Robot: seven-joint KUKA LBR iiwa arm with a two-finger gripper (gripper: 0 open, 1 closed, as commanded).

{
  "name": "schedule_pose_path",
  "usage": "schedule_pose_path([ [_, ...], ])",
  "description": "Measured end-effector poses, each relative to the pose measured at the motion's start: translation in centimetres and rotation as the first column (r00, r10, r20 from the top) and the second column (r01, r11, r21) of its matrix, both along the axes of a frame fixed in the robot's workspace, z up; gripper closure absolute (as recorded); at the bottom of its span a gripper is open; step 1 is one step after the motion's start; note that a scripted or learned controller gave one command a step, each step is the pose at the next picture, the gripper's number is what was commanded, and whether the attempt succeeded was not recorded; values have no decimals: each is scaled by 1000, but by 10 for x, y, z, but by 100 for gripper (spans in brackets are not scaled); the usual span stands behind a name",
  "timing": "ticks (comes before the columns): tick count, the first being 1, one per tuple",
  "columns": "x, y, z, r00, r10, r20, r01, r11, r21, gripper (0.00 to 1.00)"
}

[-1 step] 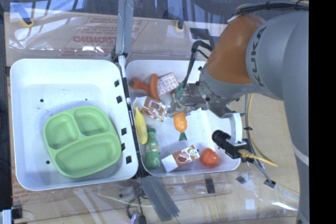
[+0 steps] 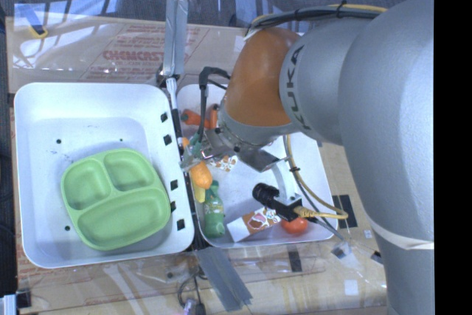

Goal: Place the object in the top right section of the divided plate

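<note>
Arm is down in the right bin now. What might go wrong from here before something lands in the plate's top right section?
1. The items in the right bin lie crowded along its left wall: a yellow-orange piece, a green bottle-like toy. A grab could catch two or slip.
2. The arm hides much of that bin, so a pick is hard to confirm.
3. The green divided plate sits beyond the raised bin walls; a low carry could clip them.
</note>
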State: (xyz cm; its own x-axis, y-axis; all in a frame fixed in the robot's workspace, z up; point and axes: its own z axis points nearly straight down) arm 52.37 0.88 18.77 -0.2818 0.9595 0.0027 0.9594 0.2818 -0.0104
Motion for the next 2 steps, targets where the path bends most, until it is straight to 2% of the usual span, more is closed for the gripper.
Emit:
schedule_pose_path([
  [1,52,69,1,971,237,5,-237,971,0,100],
  [2,52,69,1,971,238,5,-238,971,0,0],
])
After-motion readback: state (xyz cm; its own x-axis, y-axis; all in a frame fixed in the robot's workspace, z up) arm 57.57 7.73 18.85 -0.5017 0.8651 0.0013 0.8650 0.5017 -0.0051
